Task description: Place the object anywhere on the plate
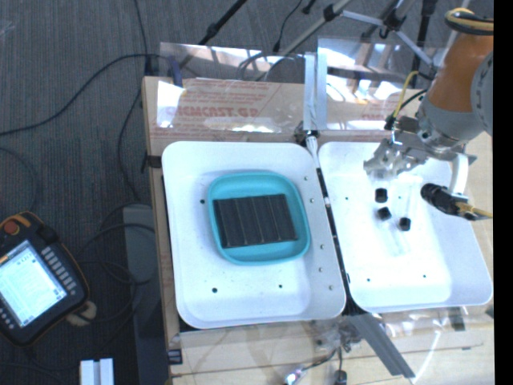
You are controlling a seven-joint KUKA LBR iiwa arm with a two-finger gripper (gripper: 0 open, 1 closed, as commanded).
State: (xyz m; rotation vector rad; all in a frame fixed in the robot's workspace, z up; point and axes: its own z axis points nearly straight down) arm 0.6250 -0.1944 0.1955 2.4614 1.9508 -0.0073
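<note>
A teal plate [258, 251] with a dark grey ridged insert lies in the middle of the left white bin [240, 295]. My gripper [394, 218] hangs low over the upper middle of the right white bin [425, 279], well to the right of the plate. Its pale lower parts blend into the white bin floor, and small black parts stand out against it. I cannot make out any object under or in the gripper. Nothing lies on the plate's insert.
A raised divider [327, 215] separates the two bins. A black and yellow fitting [446, 199] juts from the wrist over the right bin. Clear plastic sheeting [240, 107] and tripod legs stand behind the bins. A teach pendant [32, 279] lies on the floor at left.
</note>
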